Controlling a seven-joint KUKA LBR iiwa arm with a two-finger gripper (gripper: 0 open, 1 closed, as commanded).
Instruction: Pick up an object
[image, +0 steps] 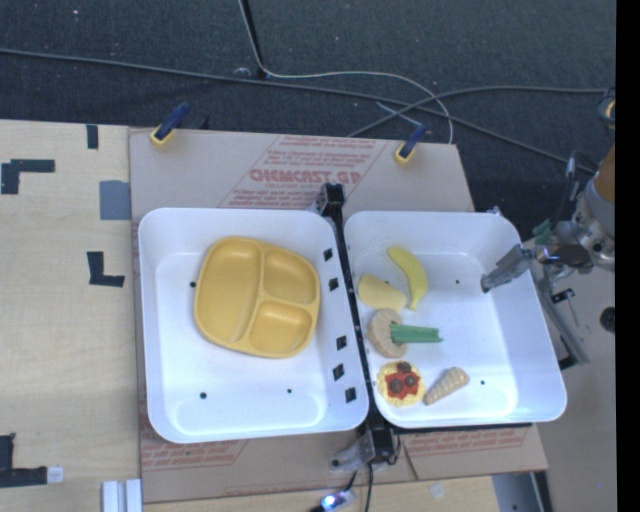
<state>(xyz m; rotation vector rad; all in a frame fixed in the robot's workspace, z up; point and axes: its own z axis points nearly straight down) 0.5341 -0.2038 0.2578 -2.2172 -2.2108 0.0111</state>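
A pale wood bench (60, 330) fills the left of the camera view, with dark carpet (120, 50) and loose cables behind it. On it lies a brown cardboard sheet (300, 170) with red print, held by two yellow-and-blue clamps at its far edge. Two shallow white plastic bins sit on the cardboard, touching along a black seam.

The left bin (170, 400) holds a glossy yellow divided plate (257, 297) with three compartments.

The right bin (500, 350) holds small toy foods gathered towards its left side: a curved yellow banana (408, 272), a pale yellow lump (379, 291) just beside it, a tan round piece (381, 333) with a green strip (416, 334) lying across it, a small pizza slice (400, 384), and a beige cone (446, 384).

The gripper (497, 276) hangs over the right bin's right wall, well apart from the food, with nothing in it. The arm is cut off at the right.
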